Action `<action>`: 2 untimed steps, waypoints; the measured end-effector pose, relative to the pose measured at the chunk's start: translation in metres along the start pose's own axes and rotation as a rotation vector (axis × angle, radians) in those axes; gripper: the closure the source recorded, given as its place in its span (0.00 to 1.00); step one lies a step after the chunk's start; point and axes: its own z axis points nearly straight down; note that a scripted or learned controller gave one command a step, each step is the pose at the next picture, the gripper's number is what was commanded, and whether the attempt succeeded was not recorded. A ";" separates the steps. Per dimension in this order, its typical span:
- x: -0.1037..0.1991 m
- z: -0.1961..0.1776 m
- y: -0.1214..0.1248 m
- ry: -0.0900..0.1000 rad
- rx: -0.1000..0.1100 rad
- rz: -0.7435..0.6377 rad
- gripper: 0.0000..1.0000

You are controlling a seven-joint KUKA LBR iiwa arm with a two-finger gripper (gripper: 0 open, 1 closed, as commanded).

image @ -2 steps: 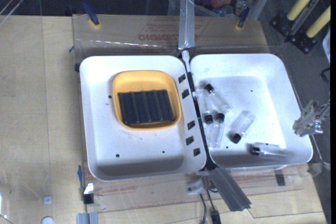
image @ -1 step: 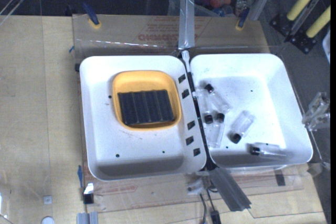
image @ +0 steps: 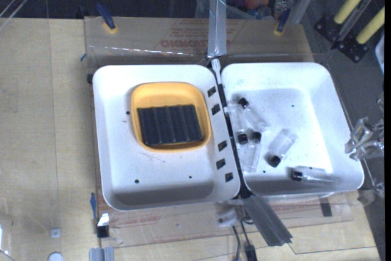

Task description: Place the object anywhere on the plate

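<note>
Small clear bottles (image: 278,147) with black caps lie scattered in the right bin (image: 317,79); the yellow plate (image: 142,98) sits in the left bin (image: 110,131). At the frame's right edge the gripper (image: 365,142) hangs, its state unclear. Smooth, round bottles could slip or roll away.

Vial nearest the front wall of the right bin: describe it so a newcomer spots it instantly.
Start at the right bin, the one without the yellow plate. Go to its front wall, toward the right corner: a clear vial lies flat there, black cap pointing left. The other vials cluster by the centre divider; this one lies alone, closest to the front rim.
</note>
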 end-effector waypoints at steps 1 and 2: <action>-0.022 -0.096 -0.008 -0.005 0.004 -0.206 1.00; -0.015 -0.064 -0.005 -0.001 0.000 -0.427 1.00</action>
